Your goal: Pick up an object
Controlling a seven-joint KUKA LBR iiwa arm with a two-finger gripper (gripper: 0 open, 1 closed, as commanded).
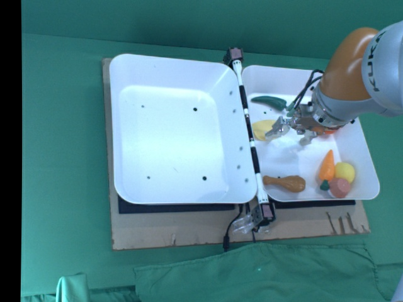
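Right bin (368,168): gripper (291,129) low inside, finger state indiscernible, beside a partly hidden yellow piece (261,129) (chicken leg (285,182) nearer the front rim).

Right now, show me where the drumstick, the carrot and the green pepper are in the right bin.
drumstick (285,182), camera view, middle of its brown meaty body.
carrot (327,165), camera view, middle of its orange body.
green pepper (269,100), camera view, middle of its dark green length.
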